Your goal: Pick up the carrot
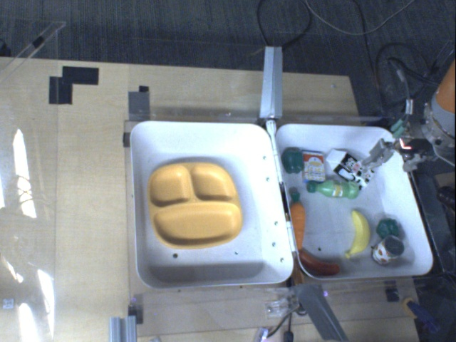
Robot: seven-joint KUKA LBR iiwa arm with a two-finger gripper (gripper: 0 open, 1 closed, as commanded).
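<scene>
Now the carrot [298,221] lies in the right bin [420,258], close against its left wall, with the green top pointing away from the camera and the tip almost touching a dark red sausage-like thing [319,265] at the near wall. To take it well, I think the gripper should come down over the middle of the orange body, with the fingers across its short side, and stay a little off the wall so one finger does not hit the rim. Counting from near to far, the right bin has one sausage, one small cup [388,250], one dark green lump [388,227], one banana [360,234], one carrot, one green bottle [333,189], one small carton [313,167] and one more green thing [291,159]. The left bin [142,262] has one yellow tray [194,203] with three sections. The gripper [358,168] hangs at the far side of the right bin, above the bottle, well apart from the carrot; it holds nothing that I can see, but how far it is open I cannot tell.
</scene>
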